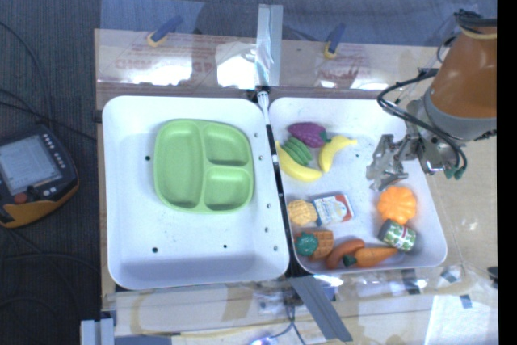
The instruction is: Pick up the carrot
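Note:
The carrot [373, 255] is orange with a green top and lies along the front edge of the right bin [355, 111]. A second reddish-orange toy vegetable [342, 249] lies just left of it, touching it. My gripper [386, 167] hangs over the right part of the right bin, well behind the carrot and just behind the orange pumpkin [397, 204]. Nothing shows between its fingers.
The right bin also holds two bananas [300, 166], a purple eggplant [307, 131], a green pod [296, 150], a corn piece [302, 212], a small packet [332, 208], and a green can [398, 237]. A green divided plate [203, 166] sits in the left bin [129, 198].

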Tool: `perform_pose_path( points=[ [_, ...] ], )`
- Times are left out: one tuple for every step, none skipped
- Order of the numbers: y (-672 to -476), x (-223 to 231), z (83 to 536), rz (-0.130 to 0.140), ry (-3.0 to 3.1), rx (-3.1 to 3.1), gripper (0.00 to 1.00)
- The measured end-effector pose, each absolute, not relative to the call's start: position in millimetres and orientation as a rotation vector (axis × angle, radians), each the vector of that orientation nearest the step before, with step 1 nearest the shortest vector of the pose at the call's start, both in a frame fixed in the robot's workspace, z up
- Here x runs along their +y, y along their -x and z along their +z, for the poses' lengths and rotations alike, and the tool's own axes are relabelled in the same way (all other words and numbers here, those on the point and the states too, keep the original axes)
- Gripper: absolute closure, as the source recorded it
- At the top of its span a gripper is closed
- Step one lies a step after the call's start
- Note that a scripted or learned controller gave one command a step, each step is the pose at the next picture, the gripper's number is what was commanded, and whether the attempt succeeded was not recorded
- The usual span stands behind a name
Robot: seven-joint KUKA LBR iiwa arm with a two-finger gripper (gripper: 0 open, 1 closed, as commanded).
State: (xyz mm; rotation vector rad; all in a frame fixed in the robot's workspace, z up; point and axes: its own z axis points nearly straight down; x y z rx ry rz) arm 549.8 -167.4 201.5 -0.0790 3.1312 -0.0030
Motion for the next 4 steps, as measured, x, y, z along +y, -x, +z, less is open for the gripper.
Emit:
perform_pose_path(
  points=[
    [-575.2,-224,249,-0.004,0.389,3.112,1.00],
    [-494.1,-223,186,0.002,0.754,3.052,1.00],
    [-500.7,-226,129,-0.027,0.318,3.099,1.00],
    [-534.4,-191,153,0.000,-0.026,3.137,1.00]
  ],
)
